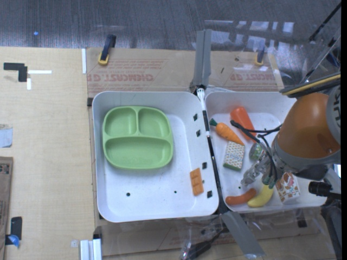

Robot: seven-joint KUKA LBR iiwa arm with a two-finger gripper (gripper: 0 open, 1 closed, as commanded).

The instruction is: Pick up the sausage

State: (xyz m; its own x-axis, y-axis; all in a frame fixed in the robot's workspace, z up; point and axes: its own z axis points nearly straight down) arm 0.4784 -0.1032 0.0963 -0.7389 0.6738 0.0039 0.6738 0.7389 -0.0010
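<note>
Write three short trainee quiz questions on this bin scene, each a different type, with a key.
1. True or false: the green divided plate lies in the left bin.
2. Multiple choice: what lies right beside the sausage near the right bin's front wall? A) a banana B) a spoon C) a cup
3. Fill in: the small orange block lies in the ____ bin.

Key
1. True.
2. A: the banana touches or nearly touches the sausage's right end, under the gripper.
3. Left, near its right wall.
</note>
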